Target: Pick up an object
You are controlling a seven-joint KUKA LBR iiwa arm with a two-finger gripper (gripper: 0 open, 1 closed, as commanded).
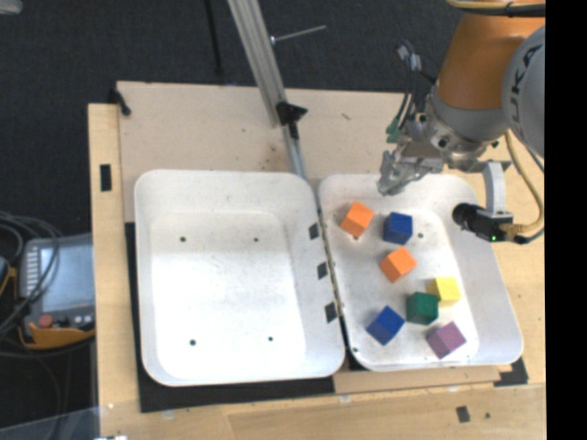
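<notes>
The left bin (229, 273) is seen bare. In the right bin (486, 337), cubes are scattered; an orange cube (358, 218) lies nearest its far-left corner. The gripper (393, 180) is poised above that far edge, nothing clamped; its spread cannot be told. The approach step is judged underway; descent over one cube is called for.

Dark carpeted floor (110, 26) all around; pale wooden surface (202, 126) in the middle; slanted metal rail (257, 44) far; cabled control pendant (55, 287) left.
</notes>
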